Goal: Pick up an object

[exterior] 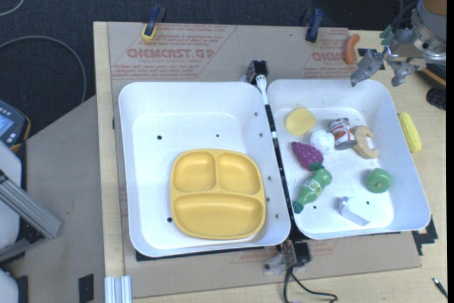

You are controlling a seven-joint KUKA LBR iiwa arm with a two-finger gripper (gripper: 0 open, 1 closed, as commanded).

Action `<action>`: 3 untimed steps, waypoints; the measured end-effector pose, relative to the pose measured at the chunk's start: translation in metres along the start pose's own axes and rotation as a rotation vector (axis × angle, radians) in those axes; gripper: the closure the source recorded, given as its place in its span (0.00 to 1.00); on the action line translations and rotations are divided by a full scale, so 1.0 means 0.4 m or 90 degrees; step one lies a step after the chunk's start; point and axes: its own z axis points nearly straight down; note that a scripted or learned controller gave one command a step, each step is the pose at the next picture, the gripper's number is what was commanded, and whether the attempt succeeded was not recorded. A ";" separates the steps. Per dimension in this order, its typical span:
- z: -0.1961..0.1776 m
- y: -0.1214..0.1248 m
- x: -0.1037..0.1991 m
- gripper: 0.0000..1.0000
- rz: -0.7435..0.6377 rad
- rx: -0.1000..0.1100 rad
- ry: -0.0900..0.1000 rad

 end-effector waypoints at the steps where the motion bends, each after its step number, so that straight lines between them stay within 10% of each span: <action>1: 0.451 -0.139 0.082 0.00 0.001 0.006 0.003; 3: 0.431 -0.227 0.094 0.00 0.001 0.003 0.001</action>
